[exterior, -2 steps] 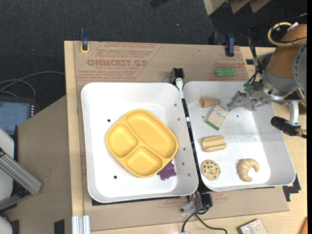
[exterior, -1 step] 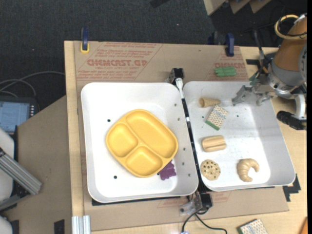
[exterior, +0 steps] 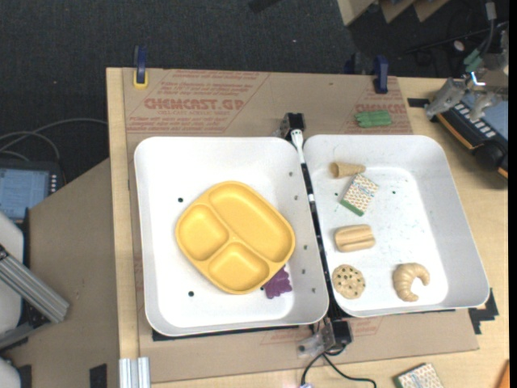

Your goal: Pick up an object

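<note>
Over in the right bin (exterior: 454, 208) we had five small things to choose from, all lying apart from one another on the white floor. Up near the back-left corner was a little tan cone (exterior: 346, 169), and just in front of it a speckled packet with a green edge (exterior: 359, 194), sitting tilted. Below that came a tan bread roll (exterior: 354, 238) lying flat, then a chocolate chip cookie (exterior: 348, 280) near the front-left corner. A croissant (exterior: 410, 281) sat to the cookie's right, close to the front wall.

The left bin (exterior: 153, 217) held a big yellow divided plate (exterior: 234, 235), turned at an angle and taking up most of the middle. A small purple thing (exterior: 277, 283) poked out from under the plate's front-right edge, touching it; we couldn't make out what it was.

Both bins sat side by side on a brown board (exterior: 194, 99), with a green item (exterior: 373, 120) lying on the board just behind the right bin, and blue clamps (exterior: 140, 65) at the back edge.

As for the gripper, honestly we couldn't tell whether it was spread or pressed together, so we couldn't say how any of the items lay relative to it either.
</note>
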Tool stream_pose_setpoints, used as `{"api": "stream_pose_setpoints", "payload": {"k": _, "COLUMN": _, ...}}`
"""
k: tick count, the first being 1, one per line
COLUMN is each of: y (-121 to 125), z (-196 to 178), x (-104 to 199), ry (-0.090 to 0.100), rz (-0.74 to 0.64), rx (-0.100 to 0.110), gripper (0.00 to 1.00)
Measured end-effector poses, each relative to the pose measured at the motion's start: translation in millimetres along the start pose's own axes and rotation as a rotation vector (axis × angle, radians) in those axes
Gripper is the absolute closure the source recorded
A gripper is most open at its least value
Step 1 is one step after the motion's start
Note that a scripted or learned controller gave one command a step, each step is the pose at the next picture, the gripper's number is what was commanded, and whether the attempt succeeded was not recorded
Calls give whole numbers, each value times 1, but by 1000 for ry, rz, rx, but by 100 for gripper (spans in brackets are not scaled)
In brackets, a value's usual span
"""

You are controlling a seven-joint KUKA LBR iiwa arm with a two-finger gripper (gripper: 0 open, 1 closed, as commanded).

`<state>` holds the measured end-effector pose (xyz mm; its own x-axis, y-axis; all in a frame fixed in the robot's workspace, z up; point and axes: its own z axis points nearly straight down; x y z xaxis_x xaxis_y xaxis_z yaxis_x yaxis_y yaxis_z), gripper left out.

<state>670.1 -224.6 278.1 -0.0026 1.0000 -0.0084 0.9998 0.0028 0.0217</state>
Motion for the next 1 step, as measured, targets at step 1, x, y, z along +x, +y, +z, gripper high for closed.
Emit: {"api": "stream_pose_setpoints", "payload": {"k": 1, "y": -10, "z": 181, "x": 8, "ry": 21, "rz": 1, "rx": 37, "gripper": 0}}
